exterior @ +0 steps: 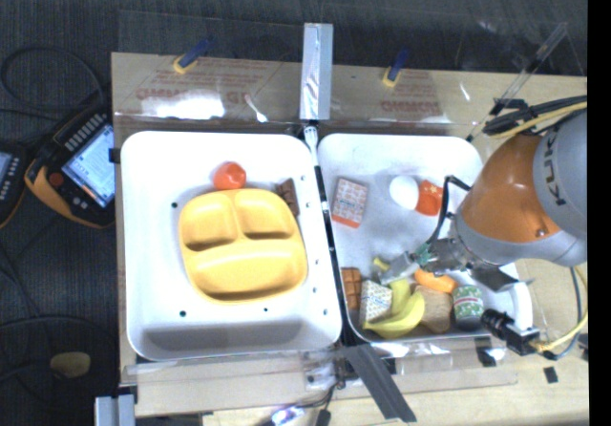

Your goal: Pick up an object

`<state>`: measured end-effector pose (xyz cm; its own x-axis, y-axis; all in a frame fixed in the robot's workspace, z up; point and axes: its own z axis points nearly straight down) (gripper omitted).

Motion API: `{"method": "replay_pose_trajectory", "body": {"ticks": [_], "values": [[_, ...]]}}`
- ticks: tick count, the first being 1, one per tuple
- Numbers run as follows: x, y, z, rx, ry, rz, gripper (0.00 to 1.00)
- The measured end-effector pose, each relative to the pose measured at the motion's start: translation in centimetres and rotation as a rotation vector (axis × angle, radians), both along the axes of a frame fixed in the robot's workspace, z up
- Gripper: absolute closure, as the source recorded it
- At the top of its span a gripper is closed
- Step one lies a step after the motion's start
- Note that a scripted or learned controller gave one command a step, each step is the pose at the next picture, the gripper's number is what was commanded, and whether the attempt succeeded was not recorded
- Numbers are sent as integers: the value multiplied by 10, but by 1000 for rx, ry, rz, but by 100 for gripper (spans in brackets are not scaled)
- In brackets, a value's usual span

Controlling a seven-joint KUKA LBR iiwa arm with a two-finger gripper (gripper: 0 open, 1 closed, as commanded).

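Note:
My gripper (431, 266) reaches down into the right bin (382, 152), low over a heap of small items at its front. Right under it lie an orange piece (435, 280), a yellow banana (401, 312) and a small green-labelled can (468, 306). A brown waffle-like block (351, 290) and a pale wrapped wedge (375, 301) lie to the left of the banana. Further back in the same bin lie a pink patterned packet (349, 201) and a white and orange bottle (416, 194). The arm's orange band (511, 190) hides the bin's right side.
The left bin (153, 309) holds a yellow divided tray (242, 243), with a red ball (229, 175) and a small brown block (287, 193) at its back edge. A handheld controller (76, 171) lies off the bench to the left. Cables run along the bench's right edge.

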<state>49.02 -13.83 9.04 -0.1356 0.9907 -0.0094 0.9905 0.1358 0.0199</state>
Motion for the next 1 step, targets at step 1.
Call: {"method": "replay_pose_trajectory", "body": {"ticks": [1], "values": [[0, 1, 9, 4, 2, 0, 100]]}}
